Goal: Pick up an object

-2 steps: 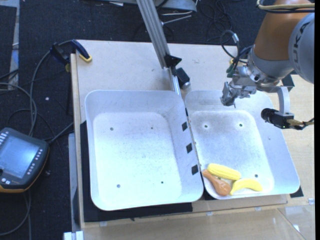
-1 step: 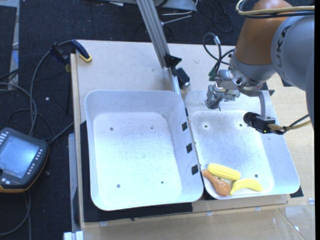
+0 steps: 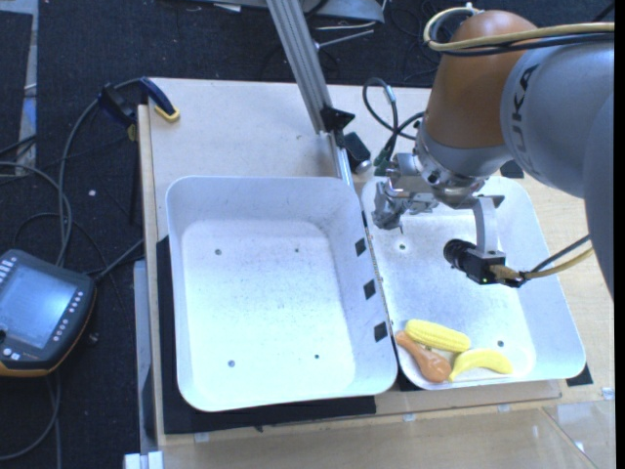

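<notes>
**Operator:** Now, report the scene, largest item first.

**Technician:** Bench (image 3: 244,115): light wood, carrying two shallow white bins side by side. Arm (image 3: 547,96): grey, with an orange band above the wrist, entering from the right and standing over the right bin (image 3: 547,291). Left bin (image 3: 264,291): the larger in view, white floor with fine dark speckling. A slanted aluminium rail (image 3: 303,57) runs from the top of the frame to the seam between the bins.

**Operator:** Gripper position and state?

**Technician:** Gripper (image 3: 391,208): located at the far-left part of the right bin, close to the dividing wall. It is pointed down toward the bin floor. Whether it touches the floor cannot be determined. Finger state cannot be determined from this angle; nothing is visible between the fingers.

**Operator:** Location of the objects?

**Technician:** Three items lie together at the near edge of the right bin, well apart from the gripper, toward the camera and slightly right of it. Corn cob (image 3: 437,335): yellow, lying flat. Banana (image 3: 481,362): yellow, just beside the corn on its right. Carrot (image 3: 424,357): orange, touching the corn's near-left side.

**Operator:** Off the bench?

**Technician:** Handheld control pendant (image 3: 39,311) on the dark floor at left, with cables.
</notes>
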Controlling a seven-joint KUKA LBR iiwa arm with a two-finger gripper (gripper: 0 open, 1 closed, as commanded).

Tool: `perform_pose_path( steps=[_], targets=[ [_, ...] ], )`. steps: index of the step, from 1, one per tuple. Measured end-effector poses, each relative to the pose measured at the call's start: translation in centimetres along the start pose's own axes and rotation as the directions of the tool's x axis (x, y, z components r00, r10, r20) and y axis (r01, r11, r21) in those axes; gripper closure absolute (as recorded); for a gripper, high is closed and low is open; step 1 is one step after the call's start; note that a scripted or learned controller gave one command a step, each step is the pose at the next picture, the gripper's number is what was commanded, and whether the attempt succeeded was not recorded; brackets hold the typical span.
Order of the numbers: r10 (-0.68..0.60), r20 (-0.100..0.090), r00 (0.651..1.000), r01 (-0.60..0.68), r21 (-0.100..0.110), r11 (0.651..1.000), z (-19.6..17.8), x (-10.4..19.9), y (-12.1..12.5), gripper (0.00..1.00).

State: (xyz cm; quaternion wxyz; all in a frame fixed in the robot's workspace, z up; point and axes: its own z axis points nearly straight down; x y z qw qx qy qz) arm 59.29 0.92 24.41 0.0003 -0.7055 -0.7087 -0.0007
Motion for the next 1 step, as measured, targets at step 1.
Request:
perform_pose_path(
  steps=[1],
  targets=[
    [-0.001,0.000,1.000,0.001,0.001,1.000,0.21,5.54,-1.08,1.00]
  ],
)
